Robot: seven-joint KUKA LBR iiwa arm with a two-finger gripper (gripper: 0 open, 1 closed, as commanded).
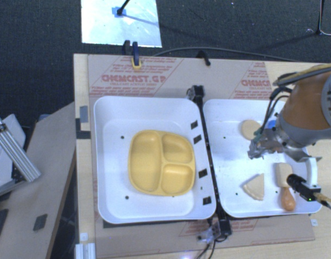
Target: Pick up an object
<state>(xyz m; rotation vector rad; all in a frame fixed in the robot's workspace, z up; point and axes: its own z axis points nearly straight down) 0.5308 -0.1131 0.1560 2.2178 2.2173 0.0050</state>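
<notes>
The right bin [230, 144] holds several pieces of toy food. A round tan cookie [250, 128] lies near its back. A tan wedge [255, 187] lies near its front. A pale slab [283, 171] and an orange sausage-like piece [288, 199] lie at the front right. My gripper [258, 148] hangs low over the middle of this bin, just in front of the cookie and behind the wedge. I see nothing held in it. A small blue patch [271, 125] shows beside the wrist; I cannot tell what it is.
The left bin [111, 144] holds a yellow divided plate [161, 162]. A black clipped divider [202, 144] joins the two bins. The grey and orange arm [311, 109] covers the right bin's back right corner. Cables run behind the bench.
</notes>
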